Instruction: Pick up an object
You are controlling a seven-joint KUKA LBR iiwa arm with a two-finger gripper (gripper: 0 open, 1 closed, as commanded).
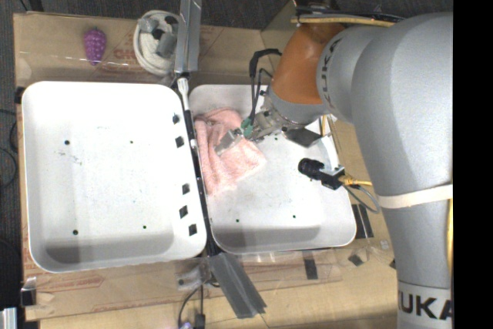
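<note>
In the camera view, the grey arm (pixel 400 112) came in from the right and bent down over the right bin (pixel 308 231). Its orange band (pixel 296 69) sat above the wrist. The gripper (pixel 229 141) was down on a pink cloth (pixel 219 169), its metal tip touching the crumpled top of the fabric. Whether the gripper was apart or clamped on the cloth could not be told, as the tip merged with the folds from this angle.

The pink cloth lay in the right bin's left half, bunched up just beside the wall shared with the left bin (pixel 100 243). It ran from near the bin's upper edge down to about its middle.

Small black clips (pixel 185 189) sat along the divide between the two bins. A grey bar (pixel 187 27) rose from the top of that divide across the bench (pixel 54 35). Beside the bar on the bench stood a white coiled thing (pixel 150 42), and further left, well apart from it, lay a small purple object (pixel 95 45)
</note>
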